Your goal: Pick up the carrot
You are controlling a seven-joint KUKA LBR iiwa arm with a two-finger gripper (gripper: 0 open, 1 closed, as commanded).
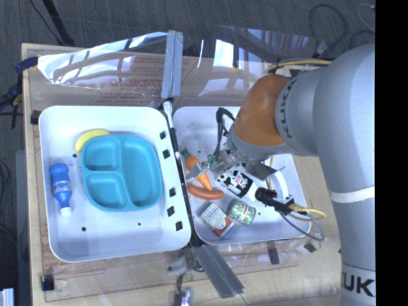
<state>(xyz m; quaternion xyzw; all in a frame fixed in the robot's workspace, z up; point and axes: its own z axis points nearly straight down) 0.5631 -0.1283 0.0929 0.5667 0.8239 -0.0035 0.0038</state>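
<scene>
My end effector [220, 161] is low in the right bin [290, 231], just beside the carrot [204, 181] lying above the sausage [205, 193], likely lining up a grab, though I can't tell its open/closed state, wrist blocks it.

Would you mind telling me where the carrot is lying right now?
The carrot lies in the right bin, near its left wall, just above the sausage and below left of the gripper.

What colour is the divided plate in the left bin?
Turquoise blue: the divided plate in the left bin, clearest in the camera view.
</scene>
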